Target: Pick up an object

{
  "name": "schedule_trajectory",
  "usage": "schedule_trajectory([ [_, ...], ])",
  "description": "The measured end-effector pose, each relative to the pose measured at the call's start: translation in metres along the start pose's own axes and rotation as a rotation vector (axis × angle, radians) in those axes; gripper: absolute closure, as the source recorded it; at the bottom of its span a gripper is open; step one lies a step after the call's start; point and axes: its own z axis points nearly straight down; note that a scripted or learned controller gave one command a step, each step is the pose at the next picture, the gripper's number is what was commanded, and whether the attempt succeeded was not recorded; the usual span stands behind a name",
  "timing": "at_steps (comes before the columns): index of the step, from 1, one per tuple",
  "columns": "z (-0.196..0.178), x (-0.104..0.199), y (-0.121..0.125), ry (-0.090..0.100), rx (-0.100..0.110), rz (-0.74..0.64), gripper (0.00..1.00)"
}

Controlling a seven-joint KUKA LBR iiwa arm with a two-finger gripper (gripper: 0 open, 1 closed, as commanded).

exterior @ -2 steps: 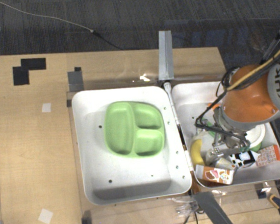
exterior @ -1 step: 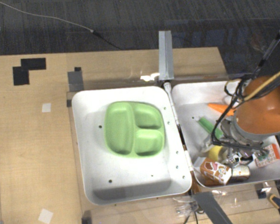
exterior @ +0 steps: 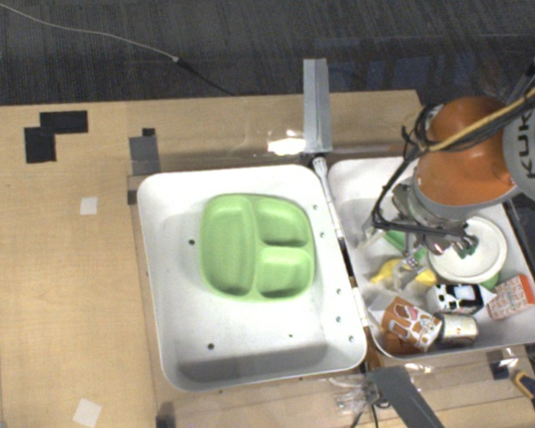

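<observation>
From the one camera above the bench, we looked down on two shallow white bins set side by side. The left bin held a green divided tray, lying flat a little toward the far side of the bin's floor, with one long compartment on its left and two smaller ones on its right. A grey metal post stood at the far end of the seam between the bins.

The arm came in from the right, its orange band sitting over the far half of the right bin. The gripper hung below the band, low over the clutter in the middle of that bin; its tips were lost among cables and objects, so we could not tell how they stood or whether anything was caught there.

The things to be picked all lay in the right bin. A white round lid sat just right of the gripper. A yellow piece lay just left of it, with a green piece farther back. Nearer to us we saw a brown-and-white packet, a small tan item touching its right side, a black-and-white item above that, and a red-and-white carton at the near right corner.
</observation>
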Motion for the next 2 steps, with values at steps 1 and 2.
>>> schedule_trajectory([
  [1, -0.007, 0.056, 0.025, -0.019, 0.011, 0.017, 0.00],
  [2, -0.005, 0.076, -0.005, -0.016, 0.011, -0.007, 0.00],
])
